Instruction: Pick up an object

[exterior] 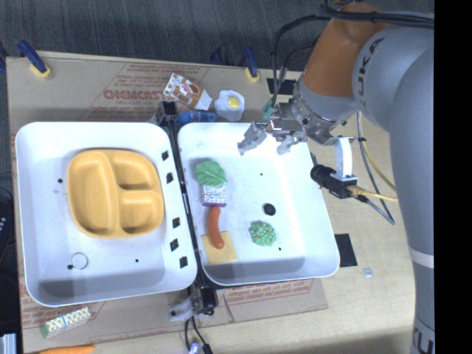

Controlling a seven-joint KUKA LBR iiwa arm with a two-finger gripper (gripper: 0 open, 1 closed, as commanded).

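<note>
My gripper hangs over the back part of the right bin, its two grey fingers spread apart with nothing between them. Below and to its left lie a green leafy piece and a small printed packet. An orange sausage rests partly on a yellow cheese slice near the bin's front left. A green bumpy ball sits at the front middle, with a small dark disc just behind it.
The left bin holds a yellow divided tray. Behind the bins lie a printed snack wrapper, a blue item and a white-and-yellow egg toy. A wrapped sweet lies on the cardboard in front.
</note>
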